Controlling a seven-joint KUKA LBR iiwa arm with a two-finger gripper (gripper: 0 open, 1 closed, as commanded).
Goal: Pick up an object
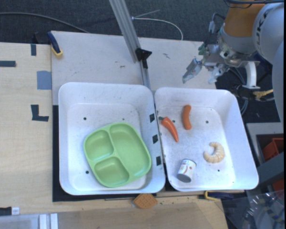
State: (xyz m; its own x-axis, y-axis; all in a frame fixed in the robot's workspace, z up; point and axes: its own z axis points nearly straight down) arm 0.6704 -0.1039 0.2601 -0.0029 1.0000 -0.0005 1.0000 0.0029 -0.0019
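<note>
The right bin [238, 128] holds several small items. An orange carrot [170, 128] lies near its left wall, with an orange sausage [186, 117] just to its right. A tan croissant [214, 152] rests toward the right side, and a small white can [185, 170] lies tipped near the front. My gripper [204, 74] hangs beyond the bin's far rim, above the bench. Its two fingers are spread open with nothing between them. It is well apart from every item.
A green divided plate [117, 154] lies in the left bin [66, 128]. A slanted metal pole [128, 25] ends at the bins' shared far corner. A brown cookie [144, 201] sits on the bench in front of the bins.
</note>
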